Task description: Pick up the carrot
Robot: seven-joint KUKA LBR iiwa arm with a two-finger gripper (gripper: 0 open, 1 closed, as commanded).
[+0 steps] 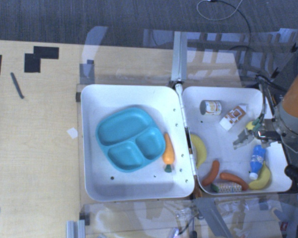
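Camera view: the pincer [241, 140] hangs with fingers parted and nothing between them, far right of the blue plate [129, 139]. The carrot [168, 150] lies touching that plate's right edge. Reaching hasn't begun, I reckon; next comes crossing over the carrot.

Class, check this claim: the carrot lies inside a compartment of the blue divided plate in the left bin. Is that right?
Not quite. The camera view shows the carrot lying on the floor of the left bin, beside the right edge of the blue divided plate, not in a compartment.
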